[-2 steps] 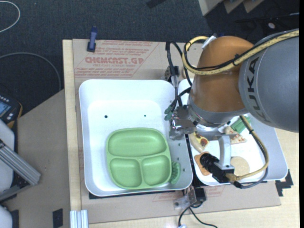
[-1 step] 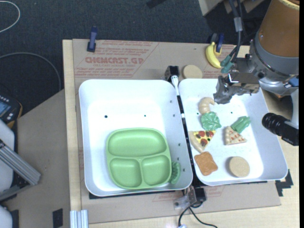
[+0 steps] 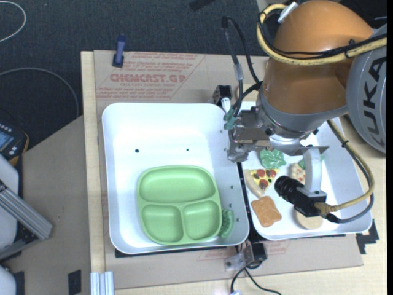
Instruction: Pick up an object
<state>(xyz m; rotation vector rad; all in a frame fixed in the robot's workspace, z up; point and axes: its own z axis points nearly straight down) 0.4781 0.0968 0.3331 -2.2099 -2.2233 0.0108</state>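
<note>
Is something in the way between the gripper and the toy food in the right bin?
Nothing visible blocks it. The arm hangs over the right bin, with its gripper low above the green piece. The pizza slice and the toast lie uncovered just beside it. The arm's body hides the bin's far part.

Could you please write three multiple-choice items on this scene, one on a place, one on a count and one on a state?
1. Where does the green plate lie?
A. In the left bin
B. In the right bin
C. On the cardboard

2. How many compartments does the plate have?
A. Two
B. Three
C. Five

3. How does the plate sit?
A. Leaning on the bin wall
B. Upside down
C. Flat, hollows up

Key: 1 A, it lies at the near end of the left bin. 2 B, one wide hollow and two smaller ones. 3 C, its open hollows face the camera.
</note>
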